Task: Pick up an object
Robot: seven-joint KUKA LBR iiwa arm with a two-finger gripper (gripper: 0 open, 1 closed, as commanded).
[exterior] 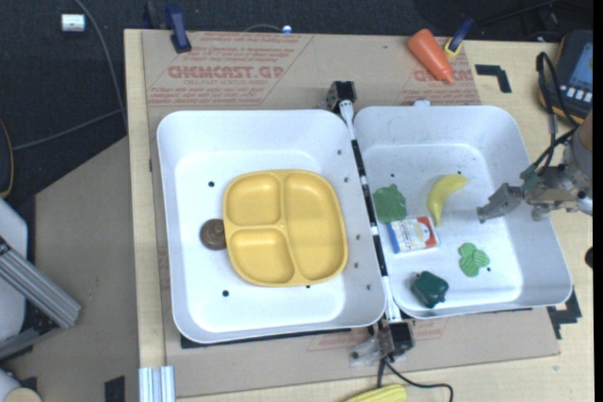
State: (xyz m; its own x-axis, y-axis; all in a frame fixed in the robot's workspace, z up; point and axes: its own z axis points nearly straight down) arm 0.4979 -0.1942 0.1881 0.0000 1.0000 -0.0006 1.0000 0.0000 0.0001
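The right bin (499, 132) holds several small objects. A yellow banana (445, 196) lies near its middle, with a green leafy piece (389, 201) to its left. Below them sits a small white packet with red and blue print (413, 234). A light green piece (473, 259) and a dark green block (431, 288) lie toward the front. My gripper (497, 202) reaches in over the bin's right side, low above the floor. It is to the right of the banana and apart from it, with nothing seen in it.
The left bin (188, 146) carries a yellow divided plate (283, 228), with a brown round thing (213, 233) at the plate's left edge. An orange carrot-like toy (431, 56) and a blue clamp (176, 28) lie on the bench behind the bins.
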